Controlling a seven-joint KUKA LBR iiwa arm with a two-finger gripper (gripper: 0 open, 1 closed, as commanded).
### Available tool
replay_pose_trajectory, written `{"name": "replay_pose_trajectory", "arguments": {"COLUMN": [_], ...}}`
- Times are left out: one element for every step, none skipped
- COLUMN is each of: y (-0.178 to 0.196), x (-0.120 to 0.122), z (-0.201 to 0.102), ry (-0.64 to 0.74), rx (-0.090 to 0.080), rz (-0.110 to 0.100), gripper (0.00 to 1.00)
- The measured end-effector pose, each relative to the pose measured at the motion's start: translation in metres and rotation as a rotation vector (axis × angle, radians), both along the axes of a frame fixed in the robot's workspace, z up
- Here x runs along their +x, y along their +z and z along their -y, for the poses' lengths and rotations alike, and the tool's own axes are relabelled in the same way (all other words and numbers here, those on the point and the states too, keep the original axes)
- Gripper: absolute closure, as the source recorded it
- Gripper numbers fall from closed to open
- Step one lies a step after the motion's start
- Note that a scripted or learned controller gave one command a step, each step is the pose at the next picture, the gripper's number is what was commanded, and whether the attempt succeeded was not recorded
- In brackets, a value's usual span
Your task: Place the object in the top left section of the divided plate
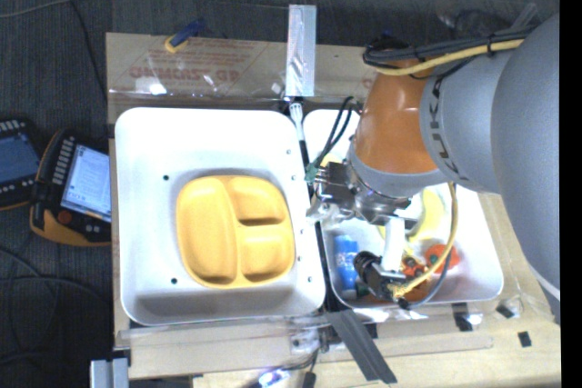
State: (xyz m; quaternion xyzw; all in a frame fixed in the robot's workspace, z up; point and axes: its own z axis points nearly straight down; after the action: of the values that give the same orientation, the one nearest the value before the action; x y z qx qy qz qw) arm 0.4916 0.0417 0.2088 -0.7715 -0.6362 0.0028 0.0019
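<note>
Arm (pixel 427 123) reaches in from the right, grey with the orange band, wrist hanging over the right bin (pixel 484 279). Gripper (pixel 350 204) sits low over that bin's left half, close to the wall the two bins share. It is seen from above and mostly hidden under the wrist, so I cannot tell how far open it is or whether it has hold of anything.

Right bin: a few small things lie loose around the wrist.
- blue object (pixel 346 255) near the bin's front left, just below the gripper in view
- yellow curved object (pixel 440 212) to the right of the wrist, partly hidden
- orange object (pixel 440 259) just in front of the yellow one, details too small to read

Which of these is the one to be moved cannot be told; all three are in the right bin, well apart from the plate.

Left bin (pixel 145 150): yellow divided plate (pixel 207 232) lies flat near the middle. One long section runs down its left side, two smaller sections are stacked on its right. All three show bare yellow.

Off the bench, left: handheld controller (pixel 77 191) with a lit screen, lying on dark carpet.
</note>
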Motion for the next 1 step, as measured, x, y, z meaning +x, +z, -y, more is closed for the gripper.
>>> {"name": "replay_pose_trajectory", "arguments": {"y": [-0.0024], "x": [0.0397], "z": [-0.0464], "ry": [0.087], "rx": [0.000], "rz": [0.002], "gripper": [1.00]}}
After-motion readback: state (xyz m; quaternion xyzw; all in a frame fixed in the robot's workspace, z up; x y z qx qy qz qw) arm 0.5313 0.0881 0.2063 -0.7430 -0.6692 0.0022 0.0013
